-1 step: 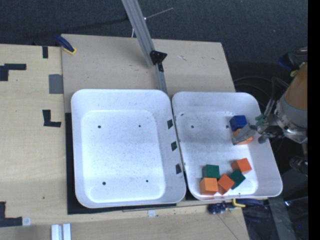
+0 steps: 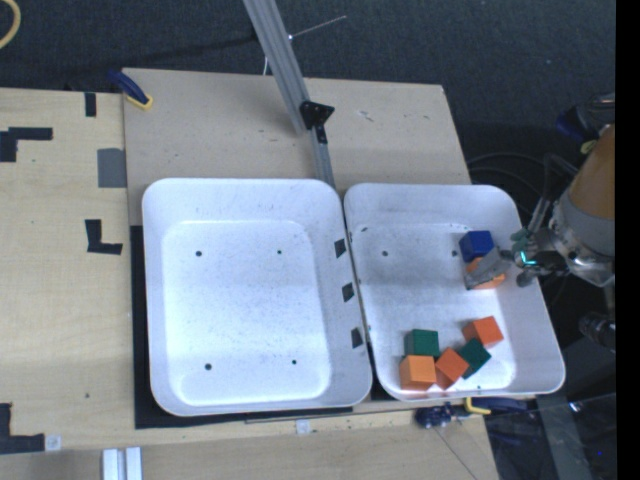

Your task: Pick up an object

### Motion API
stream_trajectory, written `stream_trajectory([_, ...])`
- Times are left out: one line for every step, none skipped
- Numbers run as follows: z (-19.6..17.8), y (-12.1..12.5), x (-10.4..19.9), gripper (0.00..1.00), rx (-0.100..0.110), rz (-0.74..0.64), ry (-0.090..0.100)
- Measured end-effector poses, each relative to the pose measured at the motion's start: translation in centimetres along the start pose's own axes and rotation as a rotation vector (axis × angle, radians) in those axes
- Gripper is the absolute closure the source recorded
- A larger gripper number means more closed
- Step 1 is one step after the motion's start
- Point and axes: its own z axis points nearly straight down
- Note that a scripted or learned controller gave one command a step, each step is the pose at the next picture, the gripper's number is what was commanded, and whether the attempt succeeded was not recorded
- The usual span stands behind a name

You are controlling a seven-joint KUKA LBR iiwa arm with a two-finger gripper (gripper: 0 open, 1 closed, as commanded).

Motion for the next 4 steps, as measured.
stream_trajectory([4.6,0.1,-0.6,0.00,0.005,0.001,-0.001])
stream_trajectory([10.9,-0.7,-0.5,0.00,0.007,0.001,0.001])
stream_trajectory([12.3,-0.7,-0.5,0.00,-0.002,0.001,-0.003])
stream_trajectory([11.3,-0.7,-0.5,1.00,0.000,0.000,-0.001])
